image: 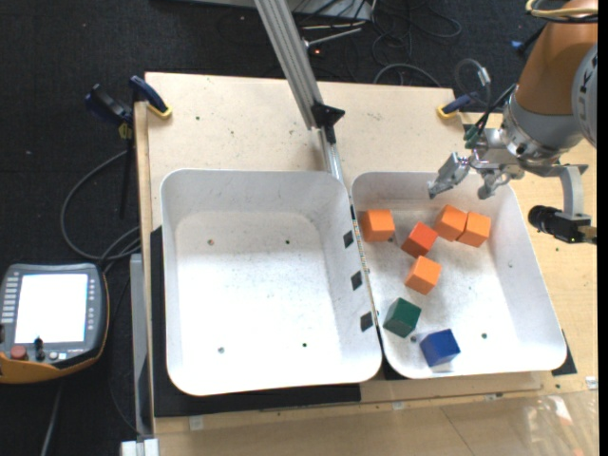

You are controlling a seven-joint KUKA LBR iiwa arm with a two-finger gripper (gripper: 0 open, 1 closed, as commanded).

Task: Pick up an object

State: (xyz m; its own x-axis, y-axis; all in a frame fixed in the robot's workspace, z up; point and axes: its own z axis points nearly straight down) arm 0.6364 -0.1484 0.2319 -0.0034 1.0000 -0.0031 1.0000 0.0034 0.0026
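Observation:
The right bin point(532, 283) holds several orange cubes: one at its left point(379, 224), one in the middle point(419, 239), a touching pair at the upper right point(464, 225) and one lower down point(424, 275). A green cube point(403, 316) and a blue cube point(440, 347) lie near the bin's front. My gripper point(468, 180) hangs above the bin's back edge, over and behind the orange pair. Its two fingers are spread apart with nothing between them.
The left bin point(190, 274) stands beside the right one, sharing a middle wall with black markers. A slanted metal pole point(290, 46) crosses behind the bins. Clamps sit at the bench's back corners. A teach pendant point(49, 321) lies off the bench at the left.

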